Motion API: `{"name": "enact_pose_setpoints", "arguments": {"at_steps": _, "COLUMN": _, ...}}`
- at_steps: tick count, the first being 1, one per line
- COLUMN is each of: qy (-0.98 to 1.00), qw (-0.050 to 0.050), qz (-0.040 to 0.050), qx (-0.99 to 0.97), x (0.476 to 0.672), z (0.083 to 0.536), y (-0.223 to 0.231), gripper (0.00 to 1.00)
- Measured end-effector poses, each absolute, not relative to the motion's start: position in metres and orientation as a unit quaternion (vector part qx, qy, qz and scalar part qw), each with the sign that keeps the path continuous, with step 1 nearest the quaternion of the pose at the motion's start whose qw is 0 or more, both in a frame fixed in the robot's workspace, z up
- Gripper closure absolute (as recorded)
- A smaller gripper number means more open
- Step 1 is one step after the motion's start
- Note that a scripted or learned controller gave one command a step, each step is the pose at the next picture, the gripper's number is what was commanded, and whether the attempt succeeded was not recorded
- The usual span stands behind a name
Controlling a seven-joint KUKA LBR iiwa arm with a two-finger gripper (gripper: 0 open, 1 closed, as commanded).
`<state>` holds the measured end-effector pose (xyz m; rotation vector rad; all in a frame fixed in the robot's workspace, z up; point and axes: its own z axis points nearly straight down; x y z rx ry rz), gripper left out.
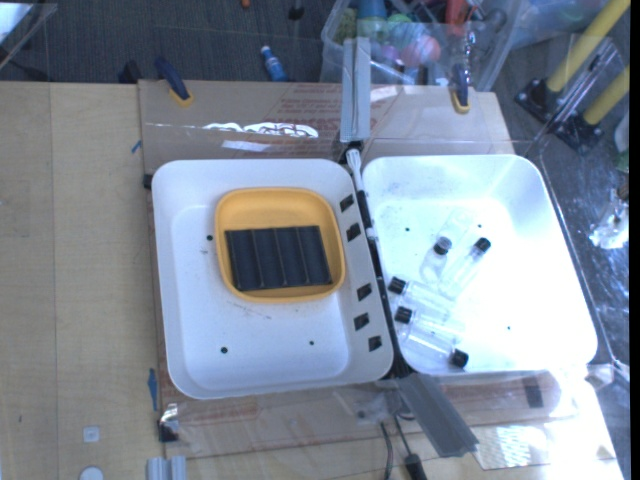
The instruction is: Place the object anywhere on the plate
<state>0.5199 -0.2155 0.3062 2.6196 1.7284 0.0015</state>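
Camera view: left bin (190, 348), white, holds a yellow plate (228, 213) with a dark ribbed insert (278, 258) lying flat on it. Right bin (530, 198), white, holds several clear tubes with black caps (445, 288), scattered near its left and lower side, well apart from the plate. Both bins sit side by side on a tan surface (70, 268); the pincer's state cannot be told.

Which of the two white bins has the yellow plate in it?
The left bin. A yellow plate with a dark ribbed slab sits in it; the right bin holds several clear vials with black caps.
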Motion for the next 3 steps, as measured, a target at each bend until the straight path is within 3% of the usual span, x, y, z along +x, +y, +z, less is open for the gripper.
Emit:
{"name": "enact_pose_setpoints", "arguments": {"at_steps": 1, "qy": 0.551, "qw": 0.002, "qz": 0.0003, "qx": 0.835, "x": 0.52, "z": 0.306, "y": -0.215, "gripper": 0.0}}
{"name": "enact_pose_setpoints", "arguments": {"at_steps": 2, "qy": 0.55, "qw": 0.003, "qz": 0.0009, "qx": 0.835, "x": 0.521, "z": 0.316, "y": -0.216, "gripper": 1.0}}
{"name": "enact_pose_setpoints", "arguments": {"at_steps": 3, "qy": 0.635, "qw": 0.002, "qz": 0.0005, "qx": 0.773, "x": 0.551, "z": 0.31, "y": -0.215, "gripper": 1.0}}
